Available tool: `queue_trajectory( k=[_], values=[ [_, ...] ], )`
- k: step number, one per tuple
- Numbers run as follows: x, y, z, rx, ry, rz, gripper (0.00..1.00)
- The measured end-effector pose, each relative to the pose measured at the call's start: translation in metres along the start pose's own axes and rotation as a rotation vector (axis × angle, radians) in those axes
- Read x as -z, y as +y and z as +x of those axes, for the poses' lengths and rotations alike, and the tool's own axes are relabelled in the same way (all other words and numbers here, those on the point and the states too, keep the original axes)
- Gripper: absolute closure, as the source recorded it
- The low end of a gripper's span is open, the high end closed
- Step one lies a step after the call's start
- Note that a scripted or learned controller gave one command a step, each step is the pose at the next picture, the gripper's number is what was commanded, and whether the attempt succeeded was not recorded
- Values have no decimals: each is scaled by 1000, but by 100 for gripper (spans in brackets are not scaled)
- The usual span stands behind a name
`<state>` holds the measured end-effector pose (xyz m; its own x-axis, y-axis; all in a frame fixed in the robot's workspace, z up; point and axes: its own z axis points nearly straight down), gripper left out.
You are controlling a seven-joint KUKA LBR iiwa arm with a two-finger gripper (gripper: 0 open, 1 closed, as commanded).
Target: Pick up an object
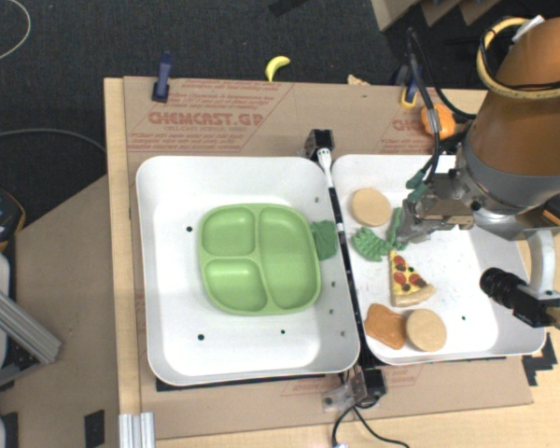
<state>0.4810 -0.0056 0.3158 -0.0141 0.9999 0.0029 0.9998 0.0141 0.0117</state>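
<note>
Hovering just right of the green leafy toy point(369, 243), the hand point(403, 233), grip state untellable.

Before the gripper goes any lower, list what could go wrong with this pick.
1. The gripper hangs over the green leafy piece, right beside the pizza slice; closing there might catch or shove the slice too.
2. Another green piece drapes over the divider between the left bin and the right bin; a nudge could tip it across.
3. The leafy piece looks flat, so the grasp may slip off.
</note>
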Motion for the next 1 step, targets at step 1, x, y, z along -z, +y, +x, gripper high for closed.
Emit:
queue_trajectory(
  k=[1],
  values=[
    [44, 0, 41, -8, -1, 5, 100]
  ],
)
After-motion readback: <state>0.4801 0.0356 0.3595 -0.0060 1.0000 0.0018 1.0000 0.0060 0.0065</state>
